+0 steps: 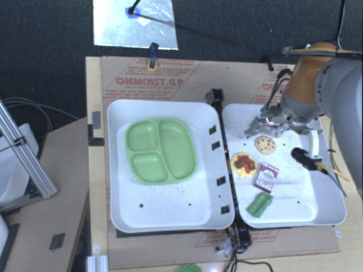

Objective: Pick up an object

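My gripper (pixel 265 130) hangs low over the back of the right bin (pixel 326 208), its fingers spread apart with nothing between them. Just in front of its tips lies a round tan cookie with dark chips (pixel 265 145). A yellow round piece with red topping (pixel 244 164) lies nearer the bin's left wall. Beside that piece sits a small pink and purple box (pixel 266 178). A green ridged piece (pixel 260 204) lies at the bin's front.
The left bin (pixel 122 208) holds a light green divided plate (pixel 160 150). A black divider with clips (pixel 222 152) runs between the two bins. The right bin's front right floor is bare white.
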Action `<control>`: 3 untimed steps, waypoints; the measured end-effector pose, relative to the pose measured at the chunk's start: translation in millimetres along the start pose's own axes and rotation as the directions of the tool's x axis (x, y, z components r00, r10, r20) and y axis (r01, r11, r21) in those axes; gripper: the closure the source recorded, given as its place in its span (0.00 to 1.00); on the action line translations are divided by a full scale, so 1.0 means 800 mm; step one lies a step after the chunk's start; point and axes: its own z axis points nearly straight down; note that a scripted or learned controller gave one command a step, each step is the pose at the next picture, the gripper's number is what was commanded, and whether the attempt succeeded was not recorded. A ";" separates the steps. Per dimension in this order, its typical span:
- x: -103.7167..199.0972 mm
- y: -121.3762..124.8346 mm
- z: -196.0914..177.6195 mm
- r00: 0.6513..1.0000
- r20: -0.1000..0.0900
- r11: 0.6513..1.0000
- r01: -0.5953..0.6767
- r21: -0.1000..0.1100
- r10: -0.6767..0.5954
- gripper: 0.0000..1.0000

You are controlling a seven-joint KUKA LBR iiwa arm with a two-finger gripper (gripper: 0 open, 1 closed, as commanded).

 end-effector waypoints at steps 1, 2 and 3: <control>-0.033 0.027 0.000 1.000 0.001 1.000 -0.004 0.001 0.004 0.00; 0.067 -0.102 0.002 1.000 -0.006 1.000 -0.001 0.015 0.001 0.00; 0.053 -0.174 0.001 1.000 -0.001 1.000 -0.009 0.010 0.009 0.00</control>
